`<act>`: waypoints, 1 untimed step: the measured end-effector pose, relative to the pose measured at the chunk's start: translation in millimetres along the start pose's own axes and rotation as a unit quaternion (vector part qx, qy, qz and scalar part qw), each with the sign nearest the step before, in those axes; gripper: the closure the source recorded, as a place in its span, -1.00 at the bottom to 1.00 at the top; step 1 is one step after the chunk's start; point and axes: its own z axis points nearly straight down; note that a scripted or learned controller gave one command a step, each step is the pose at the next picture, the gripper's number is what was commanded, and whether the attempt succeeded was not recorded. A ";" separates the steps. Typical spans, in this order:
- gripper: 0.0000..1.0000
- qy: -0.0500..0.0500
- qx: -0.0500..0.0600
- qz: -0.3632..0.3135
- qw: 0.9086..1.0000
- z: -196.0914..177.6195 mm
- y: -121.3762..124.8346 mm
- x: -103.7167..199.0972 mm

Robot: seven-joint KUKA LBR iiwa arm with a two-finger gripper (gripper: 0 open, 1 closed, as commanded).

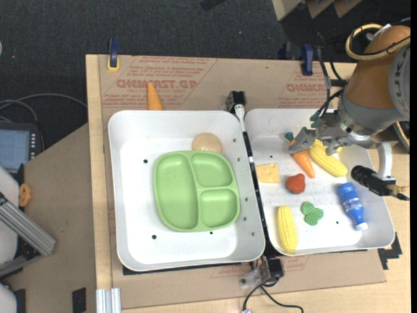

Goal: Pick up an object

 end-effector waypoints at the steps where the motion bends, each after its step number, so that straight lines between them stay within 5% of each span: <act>1: -1.00 0.001 0.003 0.002 1.000 91.7 9.6 -42.2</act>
